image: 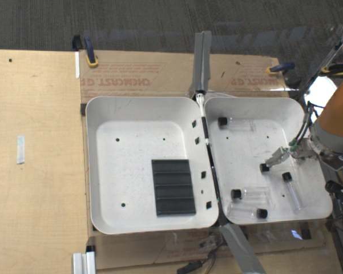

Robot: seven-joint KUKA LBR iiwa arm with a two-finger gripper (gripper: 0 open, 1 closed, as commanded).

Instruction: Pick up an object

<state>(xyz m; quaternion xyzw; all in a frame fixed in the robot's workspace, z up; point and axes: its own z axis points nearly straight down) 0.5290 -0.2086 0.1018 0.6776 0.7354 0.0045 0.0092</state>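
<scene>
Lying at the lower middle of the frame, a black ridged block (173, 186) rests in the left bin (103, 170); clear black-capped tubes (250, 196) scatter across the right bin (257, 116), lower right; farther up, the gripper (277, 158) hovers at mid-right, its state impossible to tell.

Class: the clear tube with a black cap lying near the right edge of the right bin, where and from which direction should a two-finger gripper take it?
Grip the clear tube mid-body, coming straight down from above. It lies flat on the right bin floor, so the fingers should probably close across its narrow width, clear of the black cap at its upper end.
</scene>
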